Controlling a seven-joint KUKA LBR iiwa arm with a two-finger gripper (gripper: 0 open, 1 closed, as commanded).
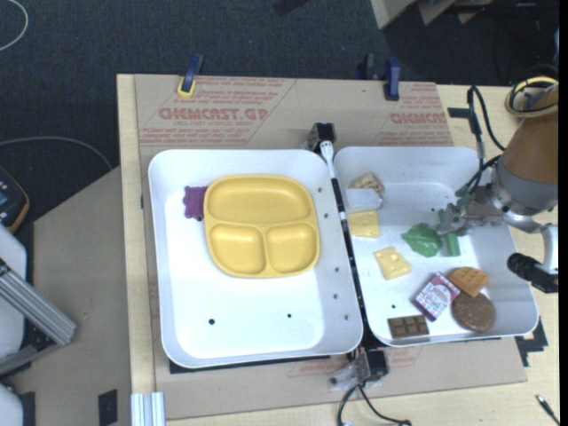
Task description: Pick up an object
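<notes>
Green leafy toy (pixel 422 239) lies mid right bin (pixel 417 160), and the gripper (pixel 451 224) hangs just over its right edge, fingers too blurred to tell if parted, so the reach looks underway; next, lowering and closing

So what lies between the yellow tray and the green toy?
In the camera view, going right from the yellow tray: bare white floor of the left bin, the two bins' meeting rims, then a pale yellow block, then the green toy.
</notes>
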